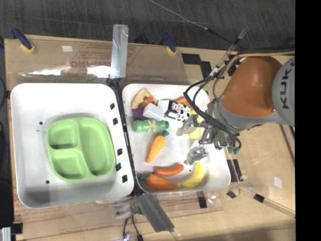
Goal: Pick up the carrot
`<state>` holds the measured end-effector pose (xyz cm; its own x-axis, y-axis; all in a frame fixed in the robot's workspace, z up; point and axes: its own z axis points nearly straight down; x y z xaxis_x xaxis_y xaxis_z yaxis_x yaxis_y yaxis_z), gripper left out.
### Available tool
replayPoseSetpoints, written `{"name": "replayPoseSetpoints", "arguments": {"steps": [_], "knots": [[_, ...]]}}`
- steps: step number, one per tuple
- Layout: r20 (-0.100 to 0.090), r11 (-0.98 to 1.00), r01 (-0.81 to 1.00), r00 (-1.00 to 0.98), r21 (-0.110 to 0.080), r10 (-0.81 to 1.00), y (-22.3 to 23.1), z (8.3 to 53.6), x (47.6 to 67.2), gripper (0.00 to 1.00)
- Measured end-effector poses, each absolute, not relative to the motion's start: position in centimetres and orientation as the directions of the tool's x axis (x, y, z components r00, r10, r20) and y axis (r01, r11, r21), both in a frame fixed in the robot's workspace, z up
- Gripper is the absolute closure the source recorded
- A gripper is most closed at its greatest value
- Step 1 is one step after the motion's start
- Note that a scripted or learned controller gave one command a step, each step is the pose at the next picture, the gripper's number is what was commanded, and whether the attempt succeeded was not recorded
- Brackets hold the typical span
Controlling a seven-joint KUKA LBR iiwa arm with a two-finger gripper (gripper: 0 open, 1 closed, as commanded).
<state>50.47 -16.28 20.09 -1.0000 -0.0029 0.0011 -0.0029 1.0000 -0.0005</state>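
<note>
I see the carrot (156, 147) lying free on the floor of the right bin (219, 177), a little below the middle of the frame, its orange body slanting with the green top toward the upper right. The jaws (193, 142) hang over the right half of that bin, right of the carrot and apart from it; the metal fingers (196, 155) stand slightly apart with nothing between them. Just above the carrot lies a green bottle (149, 126), and near the bin's lower edge I make out a sausage (169, 170), a second orange vegetable (158, 183) and a banana (194, 176). A pizza slice (142, 98) and a black-and-white carton (177, 110) sit toward the bin's upper part. In the left bin (25, 99) rests a green divided tray (80, 148). The arm's orange band (251, 87) shows at the right of the frame, over the surface (266, 174).
</note>
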Motion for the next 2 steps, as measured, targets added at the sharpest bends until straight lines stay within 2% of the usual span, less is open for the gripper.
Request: {"name": "replayPoseSetpoints", "arguments": {"steps": [1,2], "knots": [[0.0,0.99,-0.142,-0.99,0.001,-0.142,-12.1,9.1,52.1,0.0],[0.002,0.996,-0.092,-0.996,0.002,-0.092,-9.5,9.1,52.4,0.0]]}}
